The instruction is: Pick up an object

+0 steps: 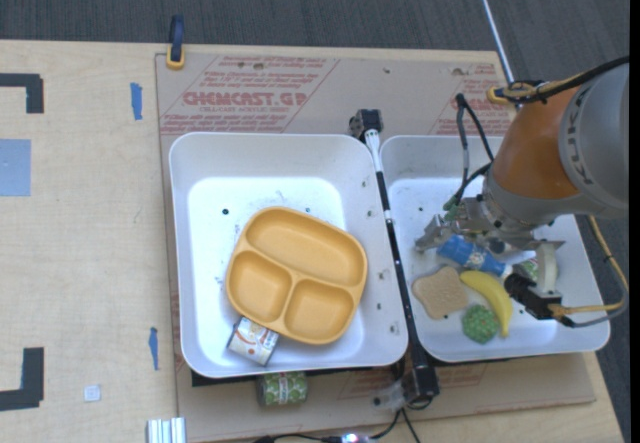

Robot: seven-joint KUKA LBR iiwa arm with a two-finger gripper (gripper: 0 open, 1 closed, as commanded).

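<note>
The counter spreads pale across the frame, carrying a printed board under two white bins. The left bin sits at centre; the right bin is just beside it, toward the right edge. The grey arm with its orange band enters from the upper right and reaches down over the right bin. A yellow three-compartment plate lies tilted in the left bin, and a small can lies at its lower left edge. The tool hangs low in the right bin; whether it is open or closed cannot be told. Just below it lie a blue object, a slice of toast, a banana and a green lumpy item, close together. A green can lies on the board below the left bin.
</note>
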